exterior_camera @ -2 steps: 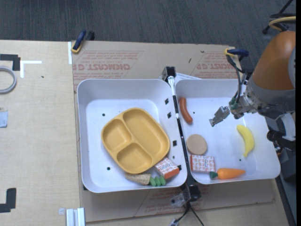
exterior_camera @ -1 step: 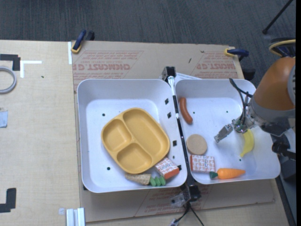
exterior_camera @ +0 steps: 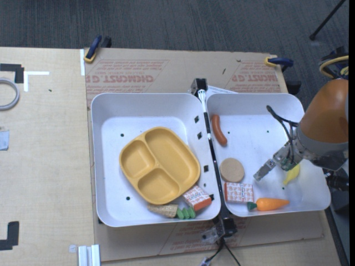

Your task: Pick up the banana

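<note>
End effector: being held low inside the right bin; grip state cannot be told.
Banana: lying just beside it, partly hidden.

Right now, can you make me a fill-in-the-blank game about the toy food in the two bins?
1. The yellow plate with three sections lies in the ____ bin.
2. The carrot in the right bin is the colour ____.
3. The sausage lies in the right bin, near the wall between the bins, farther back than the round ____.
4. The gripper is beside the yellow ____ in the right bin.

Missing words: left; orange; cookie; banana
</note>
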`<act>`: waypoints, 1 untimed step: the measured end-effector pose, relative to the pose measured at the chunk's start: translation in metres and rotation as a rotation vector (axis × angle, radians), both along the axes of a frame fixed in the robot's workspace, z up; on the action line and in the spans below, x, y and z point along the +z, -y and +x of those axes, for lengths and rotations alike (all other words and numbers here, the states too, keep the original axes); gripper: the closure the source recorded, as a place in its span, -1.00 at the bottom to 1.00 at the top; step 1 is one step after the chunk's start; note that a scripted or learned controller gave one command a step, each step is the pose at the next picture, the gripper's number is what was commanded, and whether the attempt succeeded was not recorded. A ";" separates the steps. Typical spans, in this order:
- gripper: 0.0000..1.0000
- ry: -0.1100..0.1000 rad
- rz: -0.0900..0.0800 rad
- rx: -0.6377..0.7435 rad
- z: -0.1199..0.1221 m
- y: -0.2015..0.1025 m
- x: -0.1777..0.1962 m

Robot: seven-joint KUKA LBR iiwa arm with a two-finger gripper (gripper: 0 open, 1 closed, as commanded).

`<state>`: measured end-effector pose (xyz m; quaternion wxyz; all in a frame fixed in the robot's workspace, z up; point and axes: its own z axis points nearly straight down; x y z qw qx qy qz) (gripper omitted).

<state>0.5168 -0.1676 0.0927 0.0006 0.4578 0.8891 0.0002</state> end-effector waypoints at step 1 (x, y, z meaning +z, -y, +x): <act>-1.00 0.021 -0.011 0.591 -0.032 -0.003 0.003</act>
